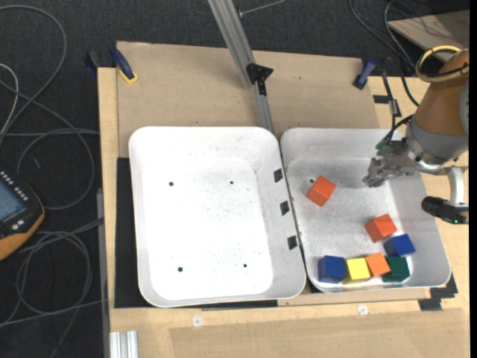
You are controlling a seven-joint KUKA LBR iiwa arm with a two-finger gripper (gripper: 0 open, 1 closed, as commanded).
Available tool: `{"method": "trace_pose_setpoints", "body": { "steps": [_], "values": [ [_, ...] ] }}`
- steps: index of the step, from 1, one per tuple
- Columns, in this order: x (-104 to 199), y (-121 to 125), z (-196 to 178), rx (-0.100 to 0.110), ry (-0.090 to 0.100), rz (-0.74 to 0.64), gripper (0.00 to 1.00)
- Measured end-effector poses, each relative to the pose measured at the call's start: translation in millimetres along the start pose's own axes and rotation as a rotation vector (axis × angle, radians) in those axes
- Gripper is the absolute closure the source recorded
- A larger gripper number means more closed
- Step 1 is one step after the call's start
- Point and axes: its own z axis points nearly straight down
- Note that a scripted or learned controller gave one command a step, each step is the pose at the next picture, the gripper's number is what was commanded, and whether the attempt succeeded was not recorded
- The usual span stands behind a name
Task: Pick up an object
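A: Orange cube (321, 190) is the pick we would go for: it lies alone on the floor of the right bin (417, 154), well apart from everything else. We read the gripper (378, 174) as hanging over that same bin, to the cube's right, with nothing between its fingers. Whether the jaws are spread or pressed together we cannot tell from this slant.

B: Agreed. The others are harder. A second orange cube (381, 227) and a blue cube (401, 245) sit close together, and along the near wall a blue block (332, 268), a yellow block (358, 268), a small orange block (378, 263) and a green block (399, 269) touch in a row.

A: So we would centre over the lone cube, square the fingers to two flat faces, then descend straight.

B: And close only once low enough to grip its sides.
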Motion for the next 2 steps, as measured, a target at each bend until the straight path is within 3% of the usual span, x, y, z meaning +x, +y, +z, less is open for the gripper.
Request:
{"method": "trace_pose_setpoints", "body": {
  "steps": [2],
  "values": [
    [6.5,7.6,-117.4,-0.007,-0.003,-0.001,1.0]
  ]
}}
